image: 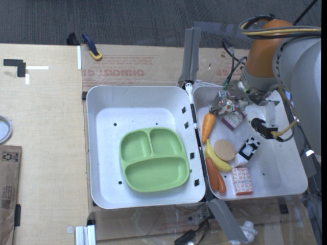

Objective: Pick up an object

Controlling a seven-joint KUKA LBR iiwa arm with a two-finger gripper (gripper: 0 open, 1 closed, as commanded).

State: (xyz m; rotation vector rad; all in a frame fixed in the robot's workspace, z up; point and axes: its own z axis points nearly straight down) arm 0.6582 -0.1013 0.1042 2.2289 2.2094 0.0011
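The grey KUKA arm w/ orange band [265,50] is seen reaching in from the right, over the far end of the right shallow white bin [286,182]. The two-finger gripper [223,104] is positioned low at the bin's far-left corner; whether it is open or closed cannot be told, the tip being lost in metal clutter & cables.

Objects rel. to gripper:
- small pink-and-white patterned packet [232,120]: just below/beside gripper, contact not resolvable.
- orange carrot, tapered [207,126]: just left-below, lying along the bin's left wall.
- yellow banana [216,158]: further toward the near side, partly covered by a round tan disc, cookie-like [224,150].
- red-orange elongated pepper/carrot-shaped piece [215,175]: well apart, at near-left of bin.
- red-and-white printed box [242,180]: well apart, near edge.
- small black-and-white block [249,149]: near bin centre, right-below the gripper.

Nothing is seen clearly held between the gripper's tips.

The left shallow white bin [102,137] is located well to the gripper's left; a light-green 3-compartment plastic plate [154,159] is lying in it, flat.
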